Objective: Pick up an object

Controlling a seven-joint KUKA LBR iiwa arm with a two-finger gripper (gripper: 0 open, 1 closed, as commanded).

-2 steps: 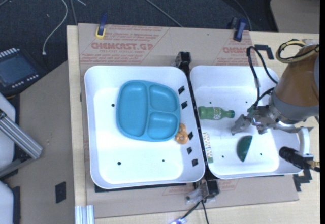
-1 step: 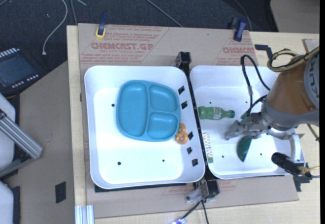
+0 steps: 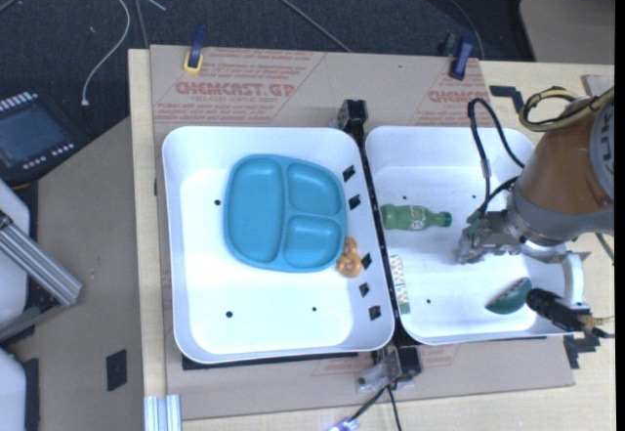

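Observation:
A green bottle (image 3: 414,218) lies on its side in the right bin (image 3: 439,312), near the divider. A small dark teal object (image 3: 510,298) sits near that bin's front right corner. My gripper (image 3: 480,245) hangs over the right bin's floor, to the right of the bottle and up-left of the teal object, with nothing seen between its fingers. In the left bin (image 3: 264,322) lies a blue compartment plate (image 3: 285,212), and a small orange-tan object (image 3: 349,261) rests at the plate's lower right edge.
The grey arm with its orange band (image 3: 571,170) covers the right bin's right side. Black cables (image 3: 483,141) loop over that bin's back. A black clamp strip (image 3: 363,224) runs between the bins. Blue clamps (image 3: 461,56) hold the cardboard at the back.

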